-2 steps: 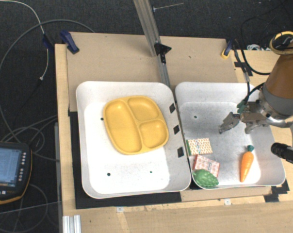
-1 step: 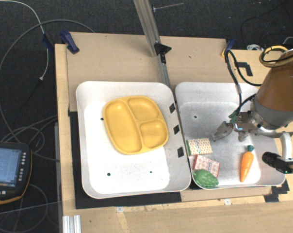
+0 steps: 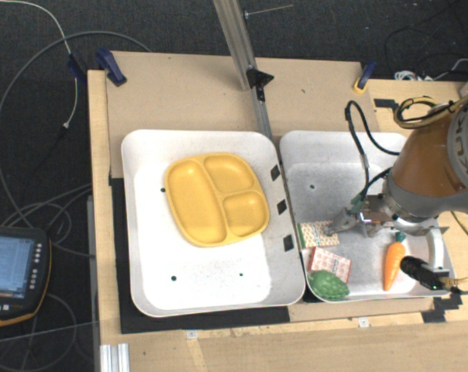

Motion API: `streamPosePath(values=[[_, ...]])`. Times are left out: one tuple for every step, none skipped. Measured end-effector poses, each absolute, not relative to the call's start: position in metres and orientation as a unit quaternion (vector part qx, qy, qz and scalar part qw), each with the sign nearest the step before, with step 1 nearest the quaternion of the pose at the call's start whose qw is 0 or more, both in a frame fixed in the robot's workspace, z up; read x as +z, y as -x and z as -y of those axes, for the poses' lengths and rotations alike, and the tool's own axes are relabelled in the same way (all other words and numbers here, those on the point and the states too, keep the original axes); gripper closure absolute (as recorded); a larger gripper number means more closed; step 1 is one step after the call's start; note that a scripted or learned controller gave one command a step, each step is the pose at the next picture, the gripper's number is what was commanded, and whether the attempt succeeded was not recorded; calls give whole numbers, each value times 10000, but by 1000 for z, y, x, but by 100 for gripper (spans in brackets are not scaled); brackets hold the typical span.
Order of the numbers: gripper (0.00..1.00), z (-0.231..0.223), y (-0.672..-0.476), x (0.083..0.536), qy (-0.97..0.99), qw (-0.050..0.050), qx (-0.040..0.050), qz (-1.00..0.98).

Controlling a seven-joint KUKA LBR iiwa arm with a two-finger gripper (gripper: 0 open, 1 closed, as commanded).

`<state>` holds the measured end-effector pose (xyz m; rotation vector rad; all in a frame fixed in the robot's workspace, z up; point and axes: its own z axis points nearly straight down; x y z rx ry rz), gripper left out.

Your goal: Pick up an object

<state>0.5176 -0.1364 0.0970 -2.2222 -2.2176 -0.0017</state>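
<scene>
My gripper [image 3: 349,220] hangs low in the right bin [image 3: 327,161], reaching in from the right under the orange-banded wrist. Just left of it lies a small patterned packet [image 3: 317,233], close to the gripper's tip; I cannot tell whether they touch. A red-and-white packet [image 3: 330,263] lies below that, with a green leafy toy [image 3: 328,285] at the bin's front edge. An orange carrot [image 3: 393,263] lies upright on the bin floor to the right, under the wrist.
The left bin [image 3: 149,270] holds a yellow divided plate [image 3: 216,198]. A metal pole [image 3: 238,29] rises behind the bins. Black clips line the wall between the two bins. The far part of the right bin's floor is bare.
</scene>
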Motion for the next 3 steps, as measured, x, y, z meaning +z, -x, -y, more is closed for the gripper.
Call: streamPosePath(values=[[100,137,-519,111,7068,-12,-18,7074],[100,130,-515,170,7064,-28,-20,7078],[100,130,-521,214,7064,-28,-19,7078]])
